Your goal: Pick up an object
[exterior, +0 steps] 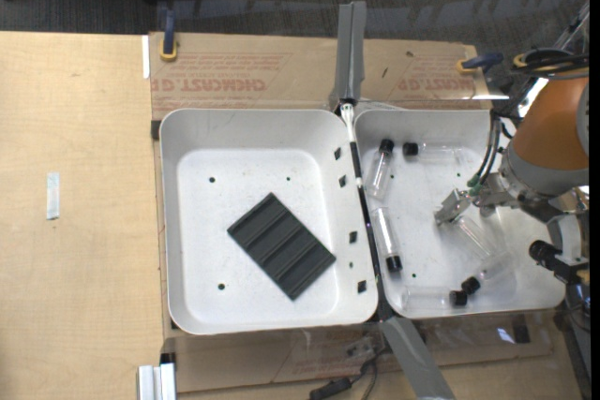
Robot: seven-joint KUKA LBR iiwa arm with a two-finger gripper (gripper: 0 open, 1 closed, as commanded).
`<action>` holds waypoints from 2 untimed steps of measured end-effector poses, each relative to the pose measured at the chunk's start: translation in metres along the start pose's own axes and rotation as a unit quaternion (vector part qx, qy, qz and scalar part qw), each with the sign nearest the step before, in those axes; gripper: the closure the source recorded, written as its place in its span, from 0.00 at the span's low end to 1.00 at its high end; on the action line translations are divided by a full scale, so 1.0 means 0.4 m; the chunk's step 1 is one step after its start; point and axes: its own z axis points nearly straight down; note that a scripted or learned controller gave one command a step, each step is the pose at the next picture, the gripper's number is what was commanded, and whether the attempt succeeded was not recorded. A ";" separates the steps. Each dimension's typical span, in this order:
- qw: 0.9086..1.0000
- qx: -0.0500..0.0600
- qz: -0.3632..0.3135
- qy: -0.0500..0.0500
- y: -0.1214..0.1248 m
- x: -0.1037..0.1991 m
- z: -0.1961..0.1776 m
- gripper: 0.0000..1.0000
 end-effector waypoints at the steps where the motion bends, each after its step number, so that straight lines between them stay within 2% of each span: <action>1: 1.000 0.000 0.002 0.000 -0.001 -0.003 -0.022 1.00; 2: 1.000 0.000 0.001 0.000 -0.001 -0.002 -0.022 0.00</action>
